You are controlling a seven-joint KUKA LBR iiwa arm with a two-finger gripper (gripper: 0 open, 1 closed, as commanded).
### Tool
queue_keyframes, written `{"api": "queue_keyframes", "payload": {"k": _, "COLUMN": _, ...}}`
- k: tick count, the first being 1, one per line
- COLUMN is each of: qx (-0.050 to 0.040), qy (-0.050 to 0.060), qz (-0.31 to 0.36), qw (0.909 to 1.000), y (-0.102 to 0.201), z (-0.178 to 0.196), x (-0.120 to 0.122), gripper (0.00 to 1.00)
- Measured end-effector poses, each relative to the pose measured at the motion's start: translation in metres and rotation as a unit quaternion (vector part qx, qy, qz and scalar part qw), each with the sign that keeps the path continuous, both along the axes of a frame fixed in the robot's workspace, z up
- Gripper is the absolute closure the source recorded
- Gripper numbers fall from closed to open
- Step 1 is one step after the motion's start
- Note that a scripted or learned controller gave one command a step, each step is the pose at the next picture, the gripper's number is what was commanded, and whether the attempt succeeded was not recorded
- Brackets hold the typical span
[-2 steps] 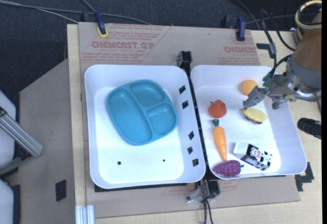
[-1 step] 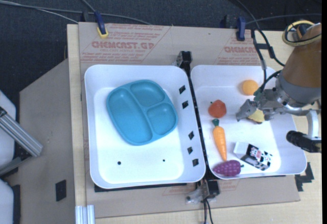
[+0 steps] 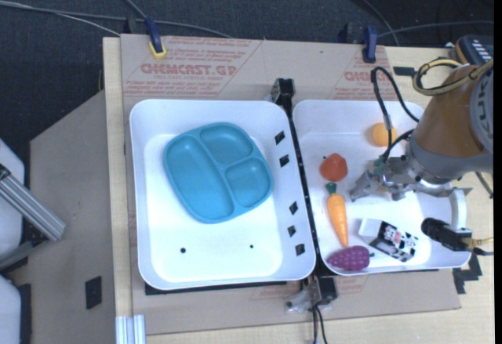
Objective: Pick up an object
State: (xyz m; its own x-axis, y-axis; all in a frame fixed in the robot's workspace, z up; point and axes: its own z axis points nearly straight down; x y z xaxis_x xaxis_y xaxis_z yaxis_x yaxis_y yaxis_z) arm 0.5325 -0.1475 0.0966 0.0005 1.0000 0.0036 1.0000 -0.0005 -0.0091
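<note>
The bench [image 3: 196, 60], brown and lettered, bears two white bins: one [image 3: 149, 178] well left of the gripper [image 3: 369, 186], one [image 3: 329, 117] beneath it.

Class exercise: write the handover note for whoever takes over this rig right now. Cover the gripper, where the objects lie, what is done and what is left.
Gripper: low in the right bin, holding nothing visible.
Objects, all in the right bin: red fruit, carrot, purple grapes, orange ball, white box.
Left bin: blue divided plate.
Done: nothing lifted.
Left: grasp one object and lift it.
</note>
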Motion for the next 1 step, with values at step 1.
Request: {"api": "queue_keyframes", "payload": {"k": 1, "qx": -0.0006, "qy": -0.002, "qz": 0.0, "qw": 1.0, "y": 0.0007, "z": -0.013, "x": -0.0004, "gripper": 0.0}}
